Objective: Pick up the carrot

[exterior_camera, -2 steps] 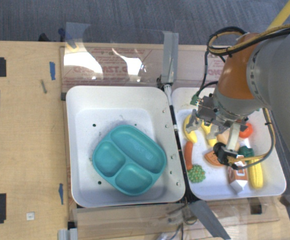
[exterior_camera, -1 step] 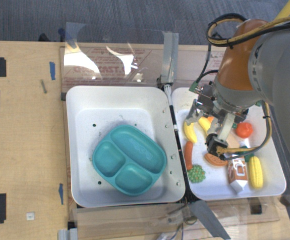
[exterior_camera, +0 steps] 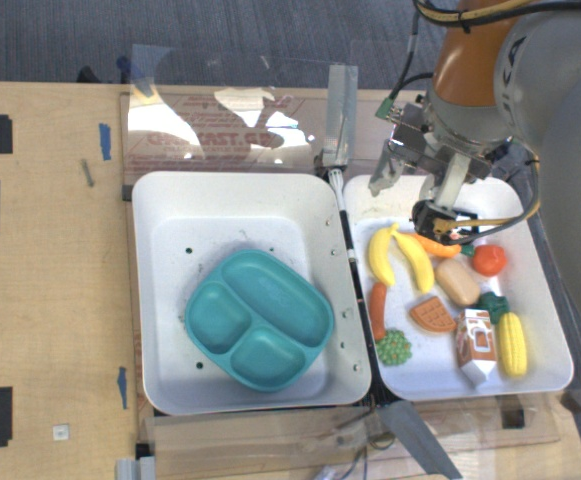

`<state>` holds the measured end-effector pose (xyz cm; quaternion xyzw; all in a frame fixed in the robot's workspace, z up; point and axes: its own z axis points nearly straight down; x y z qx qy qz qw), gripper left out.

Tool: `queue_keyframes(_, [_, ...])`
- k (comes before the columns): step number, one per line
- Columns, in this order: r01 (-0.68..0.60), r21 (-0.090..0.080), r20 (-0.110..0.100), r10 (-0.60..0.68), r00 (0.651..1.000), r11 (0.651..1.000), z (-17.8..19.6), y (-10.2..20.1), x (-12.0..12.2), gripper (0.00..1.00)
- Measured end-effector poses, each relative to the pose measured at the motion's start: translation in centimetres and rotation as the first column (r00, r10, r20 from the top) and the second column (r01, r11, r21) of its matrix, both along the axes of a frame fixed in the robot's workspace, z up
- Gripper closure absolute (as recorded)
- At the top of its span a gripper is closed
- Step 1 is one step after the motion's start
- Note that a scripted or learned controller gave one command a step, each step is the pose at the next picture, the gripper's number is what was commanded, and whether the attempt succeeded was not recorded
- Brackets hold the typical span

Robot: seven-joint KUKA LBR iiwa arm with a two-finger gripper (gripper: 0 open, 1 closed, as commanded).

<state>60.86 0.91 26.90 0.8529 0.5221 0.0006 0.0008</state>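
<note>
- Carrot (exterior_camera: 442, 249): the small orange piece in the upper part of the right bin (exterior_camera: 555, 368). It lies just beside the top end of the banana (exterior_camera: 402, 256), with the tomato (exterior_camera: 488, 260) near on its other side. Robot hardware hangs over part of it, so its full outline is hidden.
- Gripper (exterior_camera: 410, 173): it hovers over the back of the right bin, above and slightly left of the carrot. Jaws: I cannot tell from this slant whether they are spread or pressed together. Nothing is seen pinched.
- Risk 1, crowding: with the banana and bread roll (exterior_camera: 459, 284) so close, a descent slightly off line probably lands on a neighbour or nips two things at once.
- Risk 2, wrong target: the slim orange-red stick (exterior_camera: 378, 310) by the bin's left wall looks carrot-like and could be confused with the carrot.
- Risk 3, slip: the carrot looks smooth and tapered, so a pinch near the thin end likely squirts it out sideways.
- Risk 4, offset: the gripper is not centred over the carrot, so a straight drop would probably miss it.
- Writing: the small carton (exterior_camera: 475, 343) has printed faces, too small to read. The reddish print on the cardboard (exterior_camera: 220, 138) behind the left bin (exterior_camera: 155, 268) is lost to glare.
- The teal divided plate (exterior_camera: 260, 318) in the left bin has no marks I can make out.
</note>
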Motion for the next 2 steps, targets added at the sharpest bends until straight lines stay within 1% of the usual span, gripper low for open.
queue_keyframes(1, [-0.472, 0.002, -0.006, 0.472, 0.881, 0.881, -3.7, -6.9, -4.3, 1.0])
queue_keyframes(2, [-0.284, 0.004, -0.007, 0.284, 0.959, 0.959, -5.8, -1.1, -7.8, 1.0])
